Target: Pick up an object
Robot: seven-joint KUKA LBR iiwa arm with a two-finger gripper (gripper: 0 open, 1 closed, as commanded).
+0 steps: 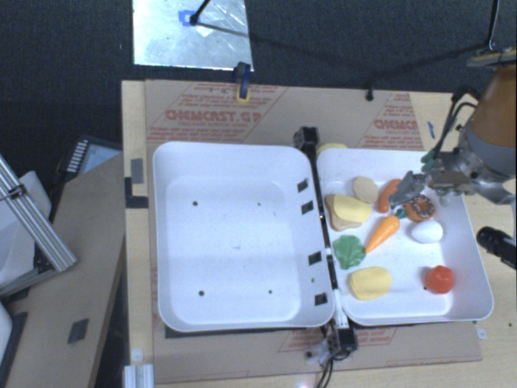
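My gripper reaches in from the right and hangs low over the far middle of the right bin. Directly under it lie an orange-red piece and a brown round piece; the gripper's body partly hides both. Nearby in the same bin are a beige piece, a pale yellow wedge, an orange carrot, a green leafy piece, a yellow lump, a white egg and a red tomato. Nothing visibly hangs from the gripper.
The left bin lies beside the right one, with a black hinged divider between them. A pale yellow item sits at the right bin's far rim. The arm's grey wrist stands over the bin's right edge.
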